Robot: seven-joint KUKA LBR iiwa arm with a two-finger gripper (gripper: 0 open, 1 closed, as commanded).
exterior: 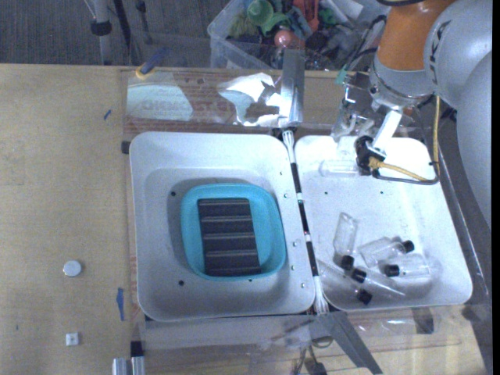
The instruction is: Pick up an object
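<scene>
Several clear vials with black caps lie in the right bin. One vial lies near the bin's middle, another to its right, and a third near the front right corner. A further clear vial lies at the back left of this bin. My gripper hangs over the bin's back edge, just above and right of that back vial. Below the orange band, a black part and a yellow cable trail over the bin. The gripper's clear parts blur into the background.
The left bin holds a blue tray with a black ridged insert. A box of colourful items and crumpled plastic sit behind the bins. A small round disc lies on the bench at left.
</scene>
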